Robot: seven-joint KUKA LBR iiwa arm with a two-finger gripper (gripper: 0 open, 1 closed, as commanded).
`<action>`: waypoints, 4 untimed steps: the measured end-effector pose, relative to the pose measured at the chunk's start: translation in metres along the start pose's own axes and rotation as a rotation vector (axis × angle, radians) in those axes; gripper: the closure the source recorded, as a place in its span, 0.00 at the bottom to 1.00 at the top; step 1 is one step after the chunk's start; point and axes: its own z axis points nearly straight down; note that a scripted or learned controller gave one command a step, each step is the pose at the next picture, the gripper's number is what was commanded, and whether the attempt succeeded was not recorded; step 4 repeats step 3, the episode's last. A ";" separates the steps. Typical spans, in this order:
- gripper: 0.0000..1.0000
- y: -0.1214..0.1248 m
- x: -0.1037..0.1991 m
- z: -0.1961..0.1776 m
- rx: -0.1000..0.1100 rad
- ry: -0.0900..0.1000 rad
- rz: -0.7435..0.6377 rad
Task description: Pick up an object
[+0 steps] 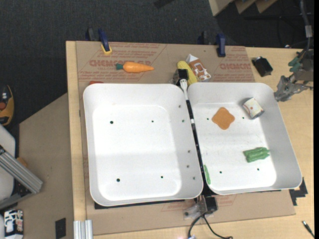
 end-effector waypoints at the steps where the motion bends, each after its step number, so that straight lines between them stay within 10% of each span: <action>1: 1.00 -0.024 0.156 0.128 0.011 0.009 -0.024; 2: 1.00 -0.002 0.317 0.137 -0.004 0.009 -0.029; 3: 1.00 0.104 0.395 0.124 -0.016 0.007 -0.020; 4: 1.00 0.104 0.395 0.124 -0.016 0.007 -0.020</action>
